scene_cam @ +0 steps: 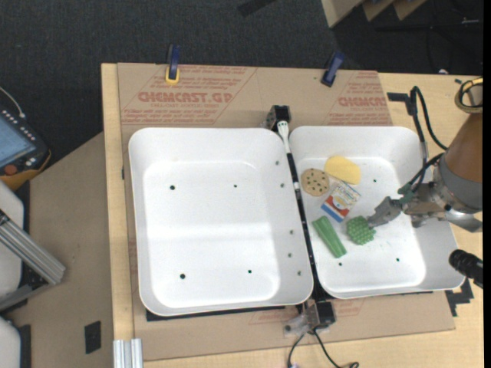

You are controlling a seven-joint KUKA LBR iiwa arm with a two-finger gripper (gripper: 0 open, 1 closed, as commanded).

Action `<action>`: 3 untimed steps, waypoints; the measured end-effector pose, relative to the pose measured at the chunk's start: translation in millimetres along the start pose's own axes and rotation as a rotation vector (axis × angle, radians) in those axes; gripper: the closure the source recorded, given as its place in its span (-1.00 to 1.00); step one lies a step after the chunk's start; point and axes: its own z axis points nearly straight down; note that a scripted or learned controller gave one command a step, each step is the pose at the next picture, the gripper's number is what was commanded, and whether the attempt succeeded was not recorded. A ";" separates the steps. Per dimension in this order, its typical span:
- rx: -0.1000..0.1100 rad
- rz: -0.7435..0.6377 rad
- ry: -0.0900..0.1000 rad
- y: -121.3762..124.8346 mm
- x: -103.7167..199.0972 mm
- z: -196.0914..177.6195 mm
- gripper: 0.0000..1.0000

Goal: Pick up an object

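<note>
Two shallow white bins are seen side by side on a brown cardboard-covered surface (pixel 230 83). The left bin (pixel 153 152) is shown with bare white floor marked by small dark dots. The right bin (pixel 406 274) carries all the loose objects, gathered in its left and middle part.

A round tan cookie-like disc (pixel 314 181) with dark specks is placed near the divider between the bins. Just to its right, a yellow block (pixel 343 169) is laid, tilted slightly. Below these, a small packet with red, white and blue print (pixel 340 202) is seen, touching or nearly touching the yellow block's lower edge. A long green bar (pixel 330 236) is laid at a slant below the packet, running down and to the right. Beside it, to the right, a green knobbly round object (pixel 360 231) is found.

The arm is brought in from the right, its orange band visible at the frame edge. The end effector (pixel 381 215) is lowered into the right bin, with its grey tip pointed down and left at the green knobbly round object, touching it or just beside it at its upper right edge. Whether the end effector is apart or together cannot be told from this view, and no object is seen lifted from the bin floor.

Two blue clamps (pixel 173 61) are fixed at the cardboard's far edge.
</note>
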 end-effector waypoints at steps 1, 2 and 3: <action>-0.003 -0.001 -0.001 0.7 -0.1 -10.6 1.00; -0.011 -0.006 -0.001 -6.1 46.7 -117.5 1.00; -0.012 -0.008 0.000 -5.9 98.9 -199.5 1.00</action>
